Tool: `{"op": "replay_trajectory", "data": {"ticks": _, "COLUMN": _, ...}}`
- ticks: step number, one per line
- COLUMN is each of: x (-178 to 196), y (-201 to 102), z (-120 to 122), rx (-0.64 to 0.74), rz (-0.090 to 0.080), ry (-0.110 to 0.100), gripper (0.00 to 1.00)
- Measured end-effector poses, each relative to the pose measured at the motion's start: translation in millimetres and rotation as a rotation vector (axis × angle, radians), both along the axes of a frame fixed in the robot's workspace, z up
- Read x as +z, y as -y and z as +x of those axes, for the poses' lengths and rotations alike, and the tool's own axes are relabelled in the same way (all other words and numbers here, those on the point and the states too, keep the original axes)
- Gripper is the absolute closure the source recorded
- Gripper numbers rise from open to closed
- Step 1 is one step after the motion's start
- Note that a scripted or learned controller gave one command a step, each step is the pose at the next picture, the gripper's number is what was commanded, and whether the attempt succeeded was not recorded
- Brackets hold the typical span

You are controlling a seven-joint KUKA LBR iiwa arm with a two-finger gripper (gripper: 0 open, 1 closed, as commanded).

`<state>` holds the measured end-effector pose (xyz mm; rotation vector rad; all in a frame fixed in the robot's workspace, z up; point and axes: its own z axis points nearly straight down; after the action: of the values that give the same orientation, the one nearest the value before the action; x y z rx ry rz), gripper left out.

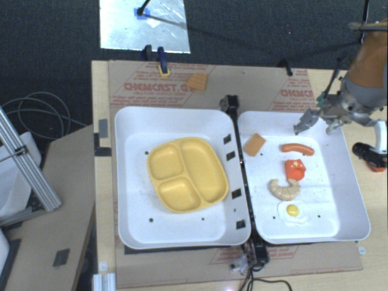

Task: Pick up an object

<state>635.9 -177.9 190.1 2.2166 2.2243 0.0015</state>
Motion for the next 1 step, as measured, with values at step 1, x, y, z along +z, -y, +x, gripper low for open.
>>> {"op": "replay_trajectory", "data": {"ticks": 1, "x": -109.2, "y": 14.9, "z": -38.6, "rx": -0.004, "rz": 0.000, "ry": -0.004, "gripper": 0.00}}
